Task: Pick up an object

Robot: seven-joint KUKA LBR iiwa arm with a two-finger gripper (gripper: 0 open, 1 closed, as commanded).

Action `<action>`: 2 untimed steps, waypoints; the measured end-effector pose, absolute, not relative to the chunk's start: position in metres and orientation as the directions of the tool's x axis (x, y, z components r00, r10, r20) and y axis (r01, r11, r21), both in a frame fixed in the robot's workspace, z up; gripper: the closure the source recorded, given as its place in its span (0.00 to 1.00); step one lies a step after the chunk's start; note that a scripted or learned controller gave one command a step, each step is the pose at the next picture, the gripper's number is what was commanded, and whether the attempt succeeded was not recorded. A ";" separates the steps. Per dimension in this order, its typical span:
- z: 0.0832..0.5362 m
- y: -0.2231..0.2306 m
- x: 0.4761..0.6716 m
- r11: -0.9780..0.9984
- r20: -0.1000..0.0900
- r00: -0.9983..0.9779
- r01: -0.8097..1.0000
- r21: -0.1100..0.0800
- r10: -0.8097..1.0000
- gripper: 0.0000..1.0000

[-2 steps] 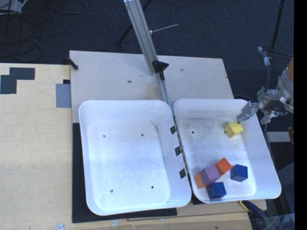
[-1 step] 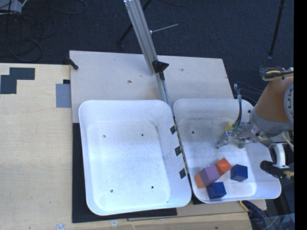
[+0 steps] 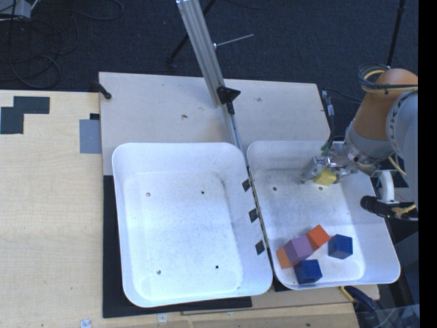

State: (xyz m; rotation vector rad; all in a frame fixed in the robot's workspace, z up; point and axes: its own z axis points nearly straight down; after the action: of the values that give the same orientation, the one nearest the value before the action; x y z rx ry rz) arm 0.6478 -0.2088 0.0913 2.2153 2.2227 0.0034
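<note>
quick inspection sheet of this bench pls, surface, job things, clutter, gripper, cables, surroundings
surface: two shallow white bins side by side, left bin and right bin, on a pale board.
job's things: in the right bin's near end, a purple block, two orange blocks and two blue blocks, bunched together; a yellow object at the far end.
clutter: nothing seen.
grippers: gripper low over the right bin, right at the yellow object; a grasp cannot be confirmed.
cables: black cables on the dark floor behind the bench.
surroundings: slanted metal rail over the board; wooden table to the left.
</note>
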 end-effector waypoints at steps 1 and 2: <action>0.100 -0.208 0.645 0.007 0.000 -0.007 1.000 -0.004 1.000 1.00; 0.098 -0.125 0.652 0.006 0.005 -0.005 1.000 -0.014 1.000 1.00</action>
State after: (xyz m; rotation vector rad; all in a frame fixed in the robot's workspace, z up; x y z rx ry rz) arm 0.6521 -0.1251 0.0985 2.2246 2.2368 -0.0106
